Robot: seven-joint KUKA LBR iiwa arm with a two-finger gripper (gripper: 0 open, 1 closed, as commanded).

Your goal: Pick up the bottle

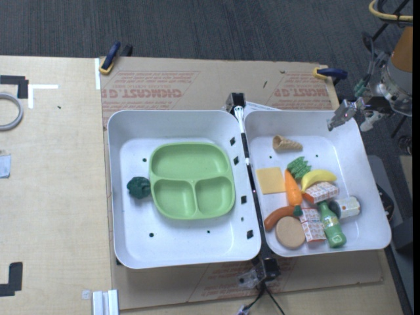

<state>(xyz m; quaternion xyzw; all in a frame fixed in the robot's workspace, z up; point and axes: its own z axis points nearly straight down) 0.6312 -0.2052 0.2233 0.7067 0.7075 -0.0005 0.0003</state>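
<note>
The bottle (331,226) is green with a red and white label. It lies on its side near the front right corner of the right bin (367,169), wedged among toy food, with a small carton against its left side. My gripper (344,114) hangs at the bin's back right corner, over the rim and well behind the bottle. Nothing shows in its grasp.
The right bin also holds a cheese slice (270,180), carrot (293,188), banana (318,178), sausage (279,216), round bun (290,232), cartons (321,192) and a pastry (287,143). In the left bin lie a green divided plate (193,179) and broccoli (138,187).
</note>
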